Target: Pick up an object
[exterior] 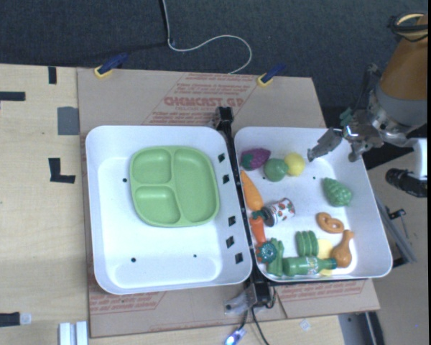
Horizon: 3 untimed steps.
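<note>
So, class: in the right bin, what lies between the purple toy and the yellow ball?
A green round toy sits between the purple toy and the yellow ball, seen in the camera view.

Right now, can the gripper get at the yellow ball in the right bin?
Probably yes. The gripper hangs over the right bin's upper right corner, and the yellow ball lies uncovered to its left. The green ball touching it may crowd one finger.

Light is even and soft, approx. from above; shadows weak. The white bins (100, 214) are bright, almost washed out, w/ mild glare at 7 o'clock. Picture is low-res, slightly soft; the arm (406, 70) at 2 o'clock is blurred.
</note>
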Tool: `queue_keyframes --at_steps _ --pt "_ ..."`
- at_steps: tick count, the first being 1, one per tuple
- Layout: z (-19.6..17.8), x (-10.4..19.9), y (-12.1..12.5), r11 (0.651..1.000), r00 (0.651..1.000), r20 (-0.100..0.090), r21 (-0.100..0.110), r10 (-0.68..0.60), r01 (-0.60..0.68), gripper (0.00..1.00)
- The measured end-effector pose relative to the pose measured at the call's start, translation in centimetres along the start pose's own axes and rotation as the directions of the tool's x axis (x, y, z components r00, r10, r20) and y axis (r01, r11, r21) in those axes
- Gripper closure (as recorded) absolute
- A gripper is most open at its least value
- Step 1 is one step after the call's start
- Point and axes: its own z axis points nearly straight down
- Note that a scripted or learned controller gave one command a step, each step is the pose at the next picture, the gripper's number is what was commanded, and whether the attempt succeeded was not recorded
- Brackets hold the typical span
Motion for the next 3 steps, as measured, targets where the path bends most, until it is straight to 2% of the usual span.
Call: queue_keyframes --at_steps 1,2,3 --pt "-9.4 6.7 -2.9 1.000 1.000 -0.001 -0.008 -0.006 0.006 0.00" --pt "1.8 15.4 -6.5 1.000 1.000 -0.004 0.012 -0.007 0.007 0.00" --pt "-12.3 18.5 -11.7 1.000 1.000 -0.003 -0.013 -0.005 0.005 0.00"
